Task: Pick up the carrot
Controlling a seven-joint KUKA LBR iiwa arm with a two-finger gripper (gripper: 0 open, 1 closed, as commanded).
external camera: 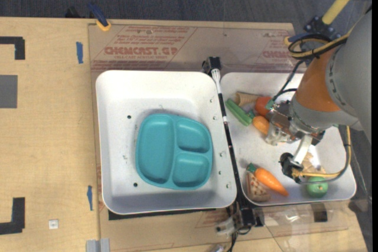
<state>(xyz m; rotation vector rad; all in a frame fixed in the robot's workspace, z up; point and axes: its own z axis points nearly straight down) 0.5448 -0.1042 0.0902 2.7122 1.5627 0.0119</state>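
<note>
Camera view shows the carrot [270, 180] near the right bin [348, 186] front edge, beside a green apple [317, 188]. The gripper [276, 130] hangs farther back (finger state: cannot tell); approach along its length, avoiding neighbours.

Teal divided plate [175, 150] in left bin [112, 127]; green apple [317, 188] in right bin [348, 186].

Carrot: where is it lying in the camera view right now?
The carrot lies near the front edge of the right bin, beside a green apple on its right, apart from the tool.
</note>
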